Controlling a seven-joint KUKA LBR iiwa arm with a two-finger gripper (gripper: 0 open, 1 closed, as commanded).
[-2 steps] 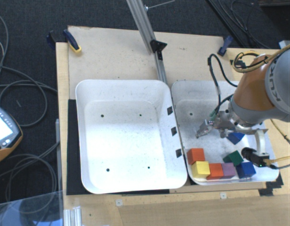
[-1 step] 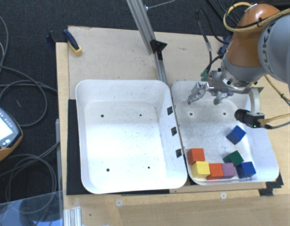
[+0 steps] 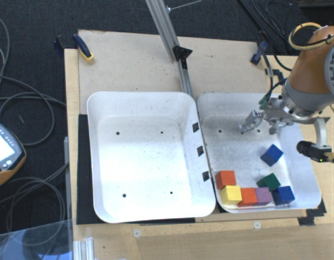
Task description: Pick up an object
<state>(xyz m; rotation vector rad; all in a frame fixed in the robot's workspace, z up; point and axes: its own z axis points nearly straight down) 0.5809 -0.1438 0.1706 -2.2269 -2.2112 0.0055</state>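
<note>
Several coloured blocks lie in the right bin [image 3: 221,110]. A blue cube [image 3: 272,155] sits alone near the middle right. Along the front wall are an orange-red cube [image 3: 226,178], a yellow block [image 3: 230,193], an orange block [image 3: 247,196], a purple block [image 3: 263,195], a green block [image 3: 269,181] and a second blue block [image 3: 284,194]. My gripper [image 3: 260,127] hangs over the back part of this bin, behind the lone blue cube. It is open, with nothing between its fingers.
The left bin [image 3: 94,110] stands beside the right one, and their walls meet at a ridge with black clips [image 3: 199,150]. A metal pole [image 3: 167,31] slants up from the back of the bench. Cables lie on the floor at the left.
</note>
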